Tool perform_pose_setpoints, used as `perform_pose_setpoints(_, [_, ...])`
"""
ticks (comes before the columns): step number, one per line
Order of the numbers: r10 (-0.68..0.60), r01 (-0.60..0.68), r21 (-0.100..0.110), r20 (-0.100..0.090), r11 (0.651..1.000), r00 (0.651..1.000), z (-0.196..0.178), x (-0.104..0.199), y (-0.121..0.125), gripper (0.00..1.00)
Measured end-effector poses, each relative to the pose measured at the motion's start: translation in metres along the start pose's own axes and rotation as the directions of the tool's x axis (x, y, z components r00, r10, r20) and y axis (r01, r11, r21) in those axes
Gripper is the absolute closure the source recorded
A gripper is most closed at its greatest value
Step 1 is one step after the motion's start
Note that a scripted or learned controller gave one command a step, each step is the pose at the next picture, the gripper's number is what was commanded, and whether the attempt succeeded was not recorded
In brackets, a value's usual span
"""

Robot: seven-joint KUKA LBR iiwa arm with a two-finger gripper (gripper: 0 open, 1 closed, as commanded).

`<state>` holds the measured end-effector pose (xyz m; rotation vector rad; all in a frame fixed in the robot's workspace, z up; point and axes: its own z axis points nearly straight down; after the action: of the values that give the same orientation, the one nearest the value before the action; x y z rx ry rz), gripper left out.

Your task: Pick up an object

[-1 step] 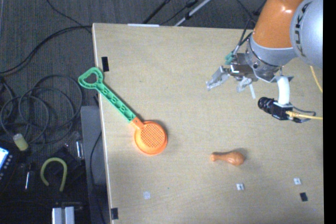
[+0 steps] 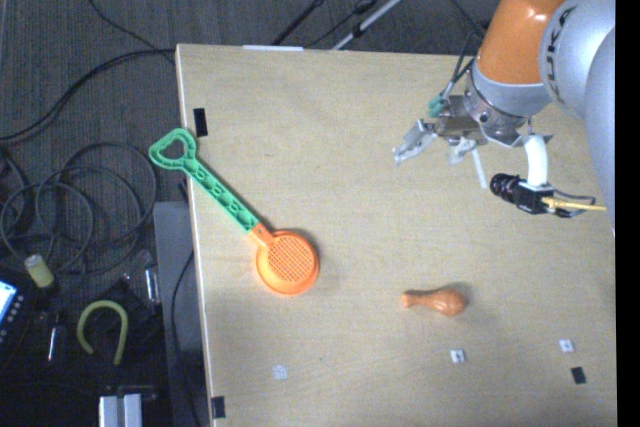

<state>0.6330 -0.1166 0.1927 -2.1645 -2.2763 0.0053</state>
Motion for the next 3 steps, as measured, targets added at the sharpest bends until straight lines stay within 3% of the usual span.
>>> perform_pose_setpoints(1, [-0.184,0.184,-0.002,0.0,0.983,0.983,0.063,-0.058,0.017,0.0])
perform_pose_setpoints(2, [-0.332,0.332,-0.003,0.001,0.943,0.943,0.109,-0.052,0.033,0.0])
perform_pose_setpoints(3, [-0.376,0.376,-0.003,-0.001,0.927,0.927,0.109,0.012,0.036,0.0])
